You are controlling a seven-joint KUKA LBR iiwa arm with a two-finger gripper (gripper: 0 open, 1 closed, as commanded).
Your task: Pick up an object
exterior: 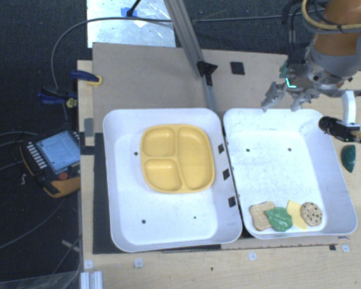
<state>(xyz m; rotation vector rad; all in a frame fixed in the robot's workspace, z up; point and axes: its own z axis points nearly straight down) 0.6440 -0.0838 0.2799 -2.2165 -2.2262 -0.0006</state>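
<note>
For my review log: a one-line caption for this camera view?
Open gripper above right bin's far edge; food pieces untouched.

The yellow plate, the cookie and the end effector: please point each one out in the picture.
Yellow plate (178, 159): camera view, on the ridge where its three compartments meet.
Cookie (311, 214): camera view, on the middle of its speckled top.
End effector (284, 100): camera view, midway between its two fingertips, above the right bin's far edge.

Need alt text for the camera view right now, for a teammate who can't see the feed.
The gripper hangs open over the far edge of the right bin, holding nothing. Four toy foods lie along that bin's near edge: toast, green leaf, cheese, cookie. The left bin holds a yellow divided plate.
</note>
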